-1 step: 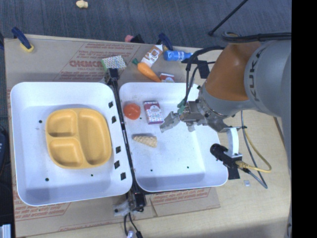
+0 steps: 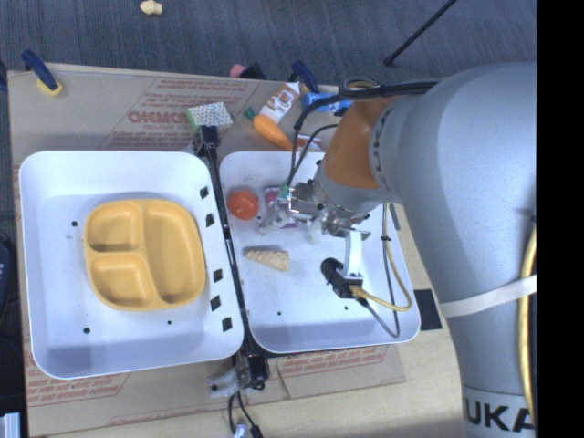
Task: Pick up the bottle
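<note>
1. 2 shallow white bins sit side by side on a cardboard sheet: the left bin (image 2: 36, 245) and the right bin (image 2: 301, 336), their inner rims touching along a black clipped seam.
2. The left bin holds a yellow divided plate (image 2: 144, 252), lying flat and left of centre, with bare white floor around it on every side, widest along the near edge.
3. The bottle (image 2: 276, 105) lies outside both bins, on the cardboard just beyond the right bin's far rim, tilted, white with an orange label and touching or just beside an orange carrot-shaped toy (image 2: 272, 132).
4. The grey arm (image 2: 456, 181) enters from the right and covers the right bin's far right corner; its orange band (image 2: 351, 149) hangs over the far rim.
5. The gripper (image 2: 287, 210) is low over the right bin's far half, well apart from the bottle. Whether its pincer is released or clenched cannot be told; nothing is seen between the fingers.
6. Just left of the gripper lies a red tomato-like ball (image 2: 242, 203), near the seam.
7. A pale ridged cone (image 2: 268, 258) lies mid-bin, apart from the ball.
8. A black plug with a yellow cable (image 2: 342, 281) hangs over the bin's right half.
9. The near strip of the right bin is open floor.
</note>
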